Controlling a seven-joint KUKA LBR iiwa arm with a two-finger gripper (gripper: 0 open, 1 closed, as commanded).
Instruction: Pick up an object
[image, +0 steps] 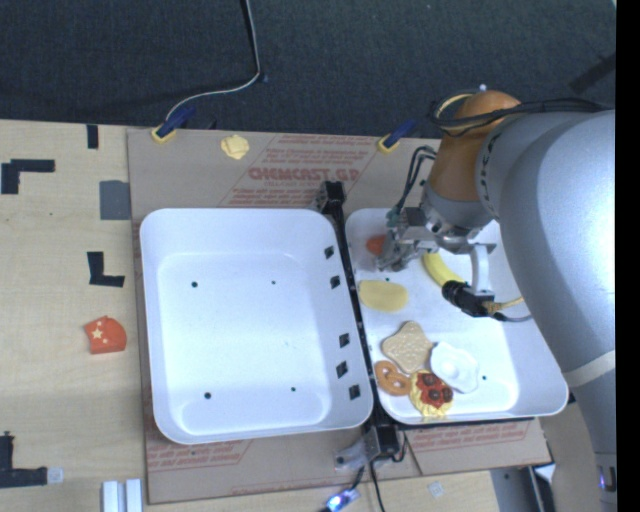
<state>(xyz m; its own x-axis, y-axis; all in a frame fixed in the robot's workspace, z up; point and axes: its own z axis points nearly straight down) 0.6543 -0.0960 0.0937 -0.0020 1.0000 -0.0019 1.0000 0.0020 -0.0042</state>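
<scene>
My gripper (393, 252) hangs low over the far left part of the right bin (530, 390), just beside a small red-orange piece (375, 244). A yellow banana (436, 268) lies right of the fingers. A pale yellow lump (383, 295) sits just in front of the gripper. Nearer the front lie a toast slice (407, 345), a pretzel (391, 378), a fried egg (456, 365) and a pizza slice (432, 394). The wrist hides whatever is between the fingers.
The left bin (240, 320) sits alongside, split from the right one by a black clip rail (343, 290). A red piece (106, 335) lies on the bench at the left, a yellow piece (235, 147) on the cardboard at the back. The arm's body covers the right side.
</scene>
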